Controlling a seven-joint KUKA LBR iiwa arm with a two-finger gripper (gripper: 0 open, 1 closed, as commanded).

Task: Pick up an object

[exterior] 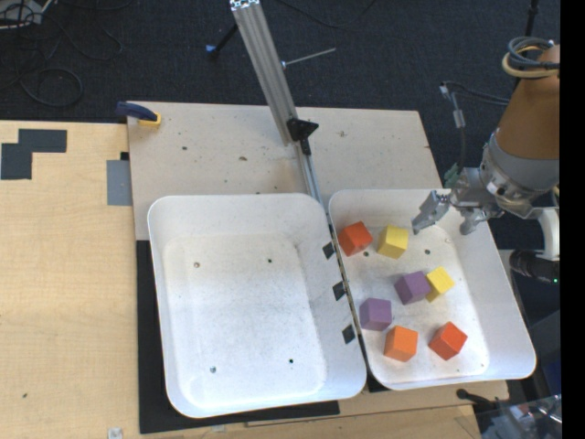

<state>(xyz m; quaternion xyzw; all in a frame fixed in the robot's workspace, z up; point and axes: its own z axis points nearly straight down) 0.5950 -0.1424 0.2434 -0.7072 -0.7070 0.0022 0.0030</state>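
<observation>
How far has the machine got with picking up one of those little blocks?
Nothing looks picked up yet. All seven blocks lie in the right bin. The claw is open, with nothing between its fingers, and hangs over that bin's far end, closest to the yellow block beside the orange block. Still left: lowering onto a block, closing on it, and lifting it.

bench (219, 149): pale speckled board, small dark marks scattered on it. two white bins sit on it side by side, touching along the middle – left bin (174, 218), right bin (512, 323). black mat (146, 337) under the left bin, showing along its left and front edges. black clips (338, 291) along the seam between bins. slanted aluminium bar (265, 62) comes down to a black bracket (300, 129) at the bench's back. blue-yellow clamp (139, 112) at the back-left corner
</observation>
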